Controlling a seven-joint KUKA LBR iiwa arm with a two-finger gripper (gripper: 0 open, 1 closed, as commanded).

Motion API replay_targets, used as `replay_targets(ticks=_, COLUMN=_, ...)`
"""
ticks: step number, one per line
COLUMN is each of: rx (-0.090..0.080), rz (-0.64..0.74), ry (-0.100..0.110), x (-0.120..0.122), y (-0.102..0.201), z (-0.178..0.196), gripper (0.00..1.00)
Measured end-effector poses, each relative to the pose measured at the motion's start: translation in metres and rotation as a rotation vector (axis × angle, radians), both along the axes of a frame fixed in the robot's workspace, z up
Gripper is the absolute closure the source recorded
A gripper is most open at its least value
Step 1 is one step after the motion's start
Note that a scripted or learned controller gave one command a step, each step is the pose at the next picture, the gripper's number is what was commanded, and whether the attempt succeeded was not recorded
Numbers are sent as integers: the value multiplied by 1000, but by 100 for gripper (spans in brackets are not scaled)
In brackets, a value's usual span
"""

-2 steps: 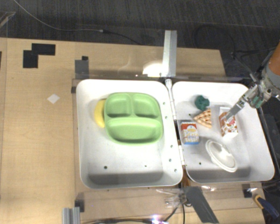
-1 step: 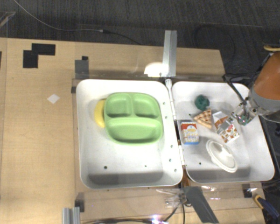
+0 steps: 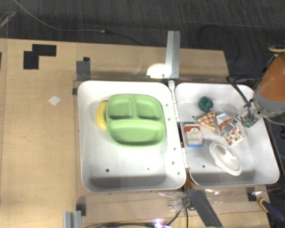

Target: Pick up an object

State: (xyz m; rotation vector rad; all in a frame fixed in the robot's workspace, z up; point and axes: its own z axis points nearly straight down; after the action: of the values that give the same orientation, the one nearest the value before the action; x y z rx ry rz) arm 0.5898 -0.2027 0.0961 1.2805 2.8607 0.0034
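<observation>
Faintly, illegible red-white carton (image 3: 193,135) label

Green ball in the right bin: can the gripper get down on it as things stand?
Probably yes. The green ball sits apart from the waffle piece near the right bin's back wall, nothing on top. The gripper is in the same bin, to the ball's right.

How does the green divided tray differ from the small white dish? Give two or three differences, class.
The green divided tray is green, larger and compartmented, and lies in the left bin. The small white dish is white, smaller and undivided, and lies in the right bin. Both are shallow tableware.
</observation>
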Motion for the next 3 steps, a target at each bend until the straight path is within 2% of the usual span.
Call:
replay_targets(ticks=1, rx=-1, rz=2, ry=-7, x=3, y=1, z=11, gripper=100)
replay_targets(ticks=2, rx=-2, rz=-109, ry=-13, x=19, y=0, z=-1, gripper=100)
replay_targets(ticks=3, rx=2, rz=-358, ry=1, x=22, y=66, z=142, gripper=100)
